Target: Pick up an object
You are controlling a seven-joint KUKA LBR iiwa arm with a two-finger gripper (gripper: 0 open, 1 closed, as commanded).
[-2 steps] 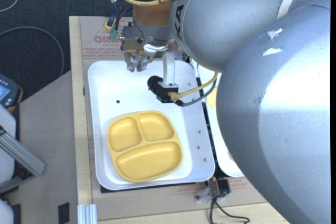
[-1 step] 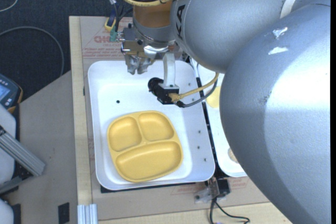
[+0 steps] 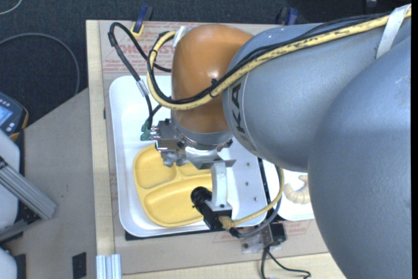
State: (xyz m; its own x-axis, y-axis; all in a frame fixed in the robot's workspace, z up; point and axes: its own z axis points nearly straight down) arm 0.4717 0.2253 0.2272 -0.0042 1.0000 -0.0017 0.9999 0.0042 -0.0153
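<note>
- Gripper (image 3: 173, 153): set low over the left bin, directly above the upper edge of the yellow divided dish; open or closed, impossible to tell, since hidden beneath the wrist; nothing seen held.
- Yellow divided dish (image 3: 160, 199): flat on the floor of the left bin, in the near half; two compartments visible, a smaller one toward the left wall and a larger one toward the near wall, parted by a raised ridge; right portion covered by robot hardware.
- Left bin (image 3: 121, 140): shallow, white, rounded corners; left wall and near rim in plain sight, far-right part screened by the arm.
- Orange band (image 3: 196, 75): rounded, glossy, directly above the gripper, over the far half of the left bin.
- Black and yellow cables (image 3: 153, 78): looped around the left side of the orange band.
- Grey arm (image 3: 326, 114): entering from the right, covering most of the right bin.
- Right bin (image 3: 290, 211): a small white patch showing under the arm.
- Pale ridged thing (image 3: 298, 189): in that patch of the right bin, mostly covered, kind not identifiable.
- Bench (image 3: 98, 88): pale wood, around both bins.
</note>
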